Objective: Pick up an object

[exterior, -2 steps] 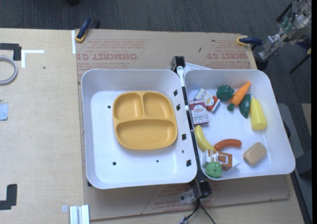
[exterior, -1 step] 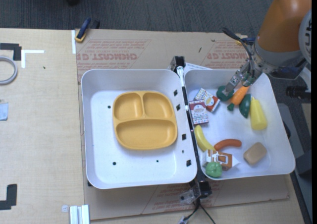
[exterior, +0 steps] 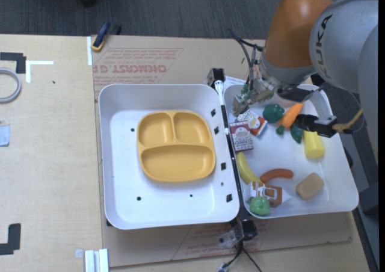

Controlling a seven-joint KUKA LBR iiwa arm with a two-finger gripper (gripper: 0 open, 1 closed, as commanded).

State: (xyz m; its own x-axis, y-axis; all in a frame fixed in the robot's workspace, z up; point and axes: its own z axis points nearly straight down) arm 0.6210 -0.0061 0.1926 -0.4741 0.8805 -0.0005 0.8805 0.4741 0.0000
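Observation:
My gripper (exterior: 243,102) hangs low over the far left corner of the right bin (exterior: 337,201), close to the wall between the two bins. Just below it lie a small red and white carton (exterior: 256,124) and a flat printed box (exterior: 242,139). Near them are a green pepper (exterior: 272,111), a carrot (exterior: 292,114) and a yellow block (exterior: 313,145). Toward the front lie a banana (exterior: 245,168), a red sausage (exterior: 276,174), a tan bread piece (exterior: 309,186), an orange carton (exterior: 268,193) and a green ball (exterior: 260,206).
The left bin (exterior: 120,198) holds a yellow divided plate (exterior: 176,145). The arm's orange band and grey body cover the right bin's far right corner. Cardboard lies under both bins, and clips line the wall where the bins meet.

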